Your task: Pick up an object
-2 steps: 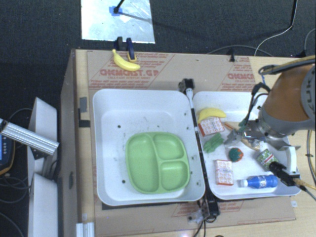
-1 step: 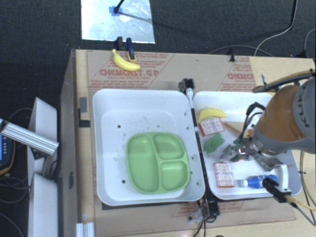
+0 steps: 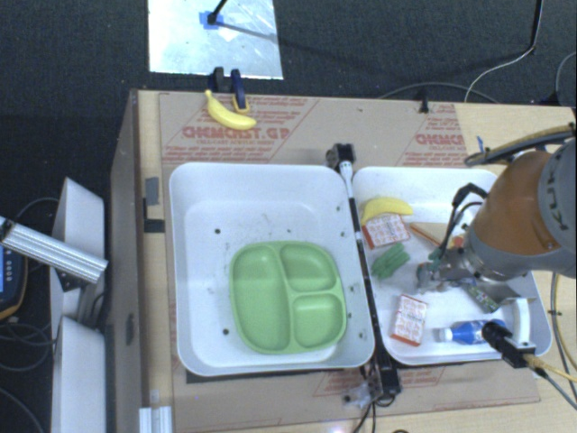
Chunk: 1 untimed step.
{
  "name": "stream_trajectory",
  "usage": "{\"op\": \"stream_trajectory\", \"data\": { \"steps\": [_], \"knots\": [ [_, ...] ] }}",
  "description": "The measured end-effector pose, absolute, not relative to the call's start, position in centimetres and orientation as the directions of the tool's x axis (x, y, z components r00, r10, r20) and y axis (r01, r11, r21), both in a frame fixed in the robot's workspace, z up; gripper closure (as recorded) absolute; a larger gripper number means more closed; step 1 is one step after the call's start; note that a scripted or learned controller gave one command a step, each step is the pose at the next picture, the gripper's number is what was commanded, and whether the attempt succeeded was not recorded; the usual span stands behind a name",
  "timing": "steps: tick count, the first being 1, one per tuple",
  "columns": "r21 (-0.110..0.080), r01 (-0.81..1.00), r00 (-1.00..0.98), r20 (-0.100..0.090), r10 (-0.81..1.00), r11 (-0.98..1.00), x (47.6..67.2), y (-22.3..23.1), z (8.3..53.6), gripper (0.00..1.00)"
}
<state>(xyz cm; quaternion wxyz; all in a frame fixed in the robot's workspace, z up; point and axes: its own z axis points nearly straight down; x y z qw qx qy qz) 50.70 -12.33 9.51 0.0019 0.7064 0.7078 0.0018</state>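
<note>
We see the left bin taken up by a green tray, prob. parked there as clutter, w/ bare floor around it. In the right bin the pickables crowd the divider: banana, card, green block, 2nd card, bottle by the front rim. The gripper hangs just right of the block, grip state can't tell; room is tight near walls.

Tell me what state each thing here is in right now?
Green plate: lying flat in the left bin.
Banana: lying in the right bin.
Two small cards: lying flat.
Blue bottle: on its side.
Gripper: low over the right bin.
Second banana: outside the bins.
</note>
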Motion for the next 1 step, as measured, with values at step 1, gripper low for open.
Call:
{"op": "stream_trajectory", "data": {
  "steps": [1],
  "knots": [
    [0.003,1.0,-0.004,0.0,1.0,0.004,50.7,-6.31,19.71,1.0]
  ]
}}
